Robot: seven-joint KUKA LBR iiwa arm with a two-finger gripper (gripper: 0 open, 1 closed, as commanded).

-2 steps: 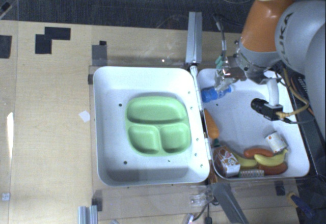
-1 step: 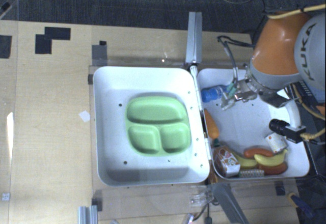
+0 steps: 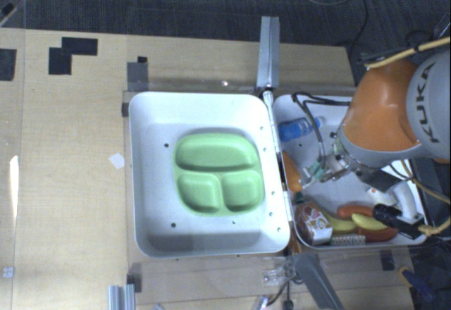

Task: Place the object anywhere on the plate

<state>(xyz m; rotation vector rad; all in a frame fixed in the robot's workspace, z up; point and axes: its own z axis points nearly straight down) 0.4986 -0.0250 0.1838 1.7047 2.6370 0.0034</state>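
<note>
Barely begun, judging by the layout. Green plate (image 3: 217, 171) sits in the middle of the left bin (image 3: 151, 160), three compartments showing bare green, nothing resting on any of them. Placement wholly left to do, and, by the look of it, the pick as well.

Arm (image 3: 384, 115) reaches in over the right bin (image 3: 331, 242), gripper (image 3: 325, 169) down among the clutter near that bin's left half. Open or closed: cannot tell. Wrist hardware and cables crowd the tip, and nothing can be made out as gripped, so no claim of a hold.

Which item counts as the object is not marked. All candidates lie in the right bin:
- Orange item (image 3: 290, 176) against the wall shared with the left bin, just beside the gripper on the plate side. Probably the target, being nearest.
- Blue bottle (image 3: 292, 129) toward the far end, near the gripper but apart from it.
- Packet (image 3: 314, 222) at the near-left corner.
- Banana (image 3: 363, 220) along the near wall with a red piece touching it, well clear of the gripper.

Remaining, as a judgement: secure one item, lift it over the shared wall, carry it leftward, release above the plate — any compartment will do.
</note>
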